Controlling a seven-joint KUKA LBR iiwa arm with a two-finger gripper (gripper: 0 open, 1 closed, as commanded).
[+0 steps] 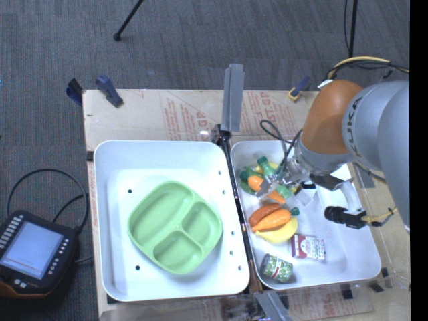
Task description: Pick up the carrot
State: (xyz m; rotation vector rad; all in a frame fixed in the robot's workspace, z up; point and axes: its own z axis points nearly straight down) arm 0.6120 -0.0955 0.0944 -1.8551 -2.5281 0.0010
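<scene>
Nearest the camera, in the right bin [364, 263], lies one small green packet [276, 267] at the near edge, with one red-and-white carton [307, 247] just beyond it to the right. Behind these, one carrot [270, 217] lies slantwise, orange with a green tip pointing right, resting on one yellow banana [279, 231]. Farther in is a tight cluster of small toy foods [257, 174], green, yellow and orange, too crowded to count surely. The gripper [279, 182] hangs over that cluster, beyond the carrot and apart from it; whether its jaws are open or closed cannot be told from here, and nothing can be seen held between them.

The left bin [110, 179] holds one pale green plate [175, 227] with three compartments.

The two white bins sit side by side on one board [160, 116] printed with red lettering, fixed by blue clamps [107, 89] at its far edge. One grey upright post [233, 97] stands at the far end between the bins. One handheld pendant [33, 251] with a screen rests on the dark grey carpet [200, 32] at the near left, its cable looping behind it. One thin tripod leg [132, 13] crosses the far carpet.
</scene>
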